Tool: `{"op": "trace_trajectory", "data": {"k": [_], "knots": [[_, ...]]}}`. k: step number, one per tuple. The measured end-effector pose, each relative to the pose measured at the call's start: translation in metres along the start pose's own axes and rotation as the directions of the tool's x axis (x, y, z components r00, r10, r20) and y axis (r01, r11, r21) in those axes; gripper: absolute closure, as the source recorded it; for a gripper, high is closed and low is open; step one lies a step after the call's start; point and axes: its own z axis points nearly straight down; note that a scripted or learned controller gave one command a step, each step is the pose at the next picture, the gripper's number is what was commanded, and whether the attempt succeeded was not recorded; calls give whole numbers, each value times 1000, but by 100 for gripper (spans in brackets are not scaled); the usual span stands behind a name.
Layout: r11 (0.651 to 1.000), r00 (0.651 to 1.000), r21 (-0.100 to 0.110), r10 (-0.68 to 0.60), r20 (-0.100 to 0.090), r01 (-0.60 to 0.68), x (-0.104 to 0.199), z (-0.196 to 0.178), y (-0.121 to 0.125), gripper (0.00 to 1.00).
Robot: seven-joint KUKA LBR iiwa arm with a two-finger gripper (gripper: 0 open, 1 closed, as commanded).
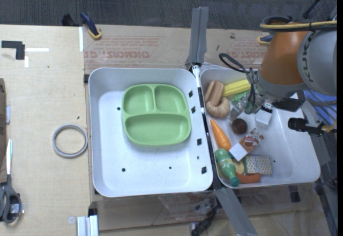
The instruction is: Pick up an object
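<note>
Bright, even overhead light; soft shadows, slightly blurry throughout.

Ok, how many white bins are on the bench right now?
2. The left bin holds the green divided plate; the right bin holds the toy food, with the tool above it.

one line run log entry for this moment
arm: over right bin | gripper: low, near corn and croissant | left bin: green tray
</note>
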Motion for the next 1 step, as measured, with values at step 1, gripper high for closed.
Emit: {"op": "trace_trajectory", "data": {"k": [1], "knots": [[994, 994, 1, 106, 0, -106, -61, 9, -3, 100]]}}
